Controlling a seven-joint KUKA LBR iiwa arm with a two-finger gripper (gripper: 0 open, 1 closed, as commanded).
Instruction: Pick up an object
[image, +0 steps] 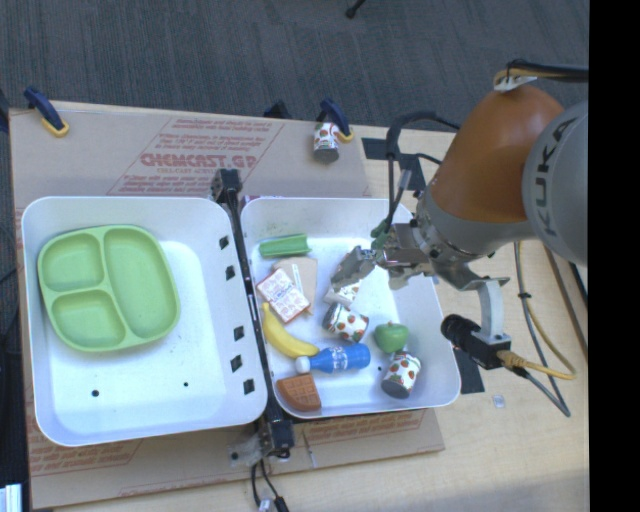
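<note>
My arm reaches in from the right over the right bin (432, 300), with my gripper (352, 272) low over the bin's upper middle. Whether my fingers are apart or together, I cannot tell: they blur against the objects below, and no object shows plainly between them.

Contents of the right bin: a green block (285, 246) lies near the upper left. Below it, a red-and-white packet (283, 294) rests on a tan slab. A banana (284, 336) curves along the left side. A blue bottle (336, 359) lies just beside the banana's lower end. A brown wedge (299, 393) sits at the bottom edge. A patterned cup (346, 321) lies directly under my gripper, whether touching I cannot tell. A green apple (391, 337) sits to its right, with a second patterned cup (401, 375) just below.

The left bin (60, 400) holds a green divided tray (107, 288) in its upper left.

Both bins sit on cardboard on the counter (520, 440).
</note>
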